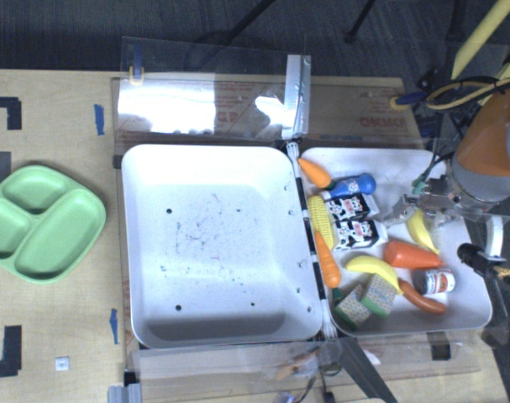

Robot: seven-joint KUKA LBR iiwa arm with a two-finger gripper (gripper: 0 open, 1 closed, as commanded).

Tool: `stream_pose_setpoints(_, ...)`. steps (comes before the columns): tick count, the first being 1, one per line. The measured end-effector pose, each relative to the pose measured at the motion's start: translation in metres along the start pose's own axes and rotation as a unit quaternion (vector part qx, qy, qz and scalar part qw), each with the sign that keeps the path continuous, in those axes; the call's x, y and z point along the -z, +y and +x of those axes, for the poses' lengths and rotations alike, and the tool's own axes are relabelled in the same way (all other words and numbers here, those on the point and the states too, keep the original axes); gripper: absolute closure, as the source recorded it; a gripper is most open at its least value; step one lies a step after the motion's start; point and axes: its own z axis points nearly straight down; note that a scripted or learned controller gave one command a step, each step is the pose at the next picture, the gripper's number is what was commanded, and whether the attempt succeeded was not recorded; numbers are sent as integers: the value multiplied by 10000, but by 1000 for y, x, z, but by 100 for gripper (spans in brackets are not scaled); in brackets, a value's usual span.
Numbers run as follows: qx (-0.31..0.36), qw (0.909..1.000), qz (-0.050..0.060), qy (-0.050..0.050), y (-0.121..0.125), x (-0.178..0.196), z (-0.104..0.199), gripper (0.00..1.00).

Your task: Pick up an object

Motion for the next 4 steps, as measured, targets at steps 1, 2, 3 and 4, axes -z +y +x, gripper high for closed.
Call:
stream_pose_setpoints(1,-4,10000,-14,-6,1,10,-1,100)
stream_pose_setpoints(2,559,9984,-19,-20,-26,128,52,100)
stream_pose_setpoints(3,1323,9912,-7,-18,3,52,89,100)
stream_pose_setpoints(4,303,9995,-28,-29,18,16,59,100)
